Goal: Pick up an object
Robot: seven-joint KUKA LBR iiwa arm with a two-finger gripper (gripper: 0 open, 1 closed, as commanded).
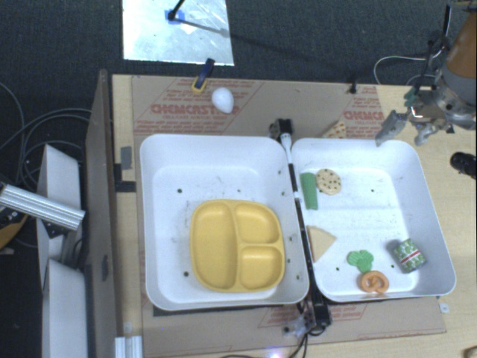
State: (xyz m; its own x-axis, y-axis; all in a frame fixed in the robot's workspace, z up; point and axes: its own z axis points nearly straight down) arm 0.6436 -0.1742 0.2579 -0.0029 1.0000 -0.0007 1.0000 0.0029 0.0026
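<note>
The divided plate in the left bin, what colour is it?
Yellow. The divided plate shows plainly in the camera view, lying in the left bin.

The grey arm reaches in at the upper right. Its two-finger gripper (408, 129) hangs with metal fingers (388, 129) spread apart.

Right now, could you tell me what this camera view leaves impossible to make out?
- The arm is cut off by the right edge; only its wrist end shows.
- The gripper is small and blurred above the right bin.
- The printing on the small can is too small to read.
- The white ball behind the left bin is washed out.
</note>
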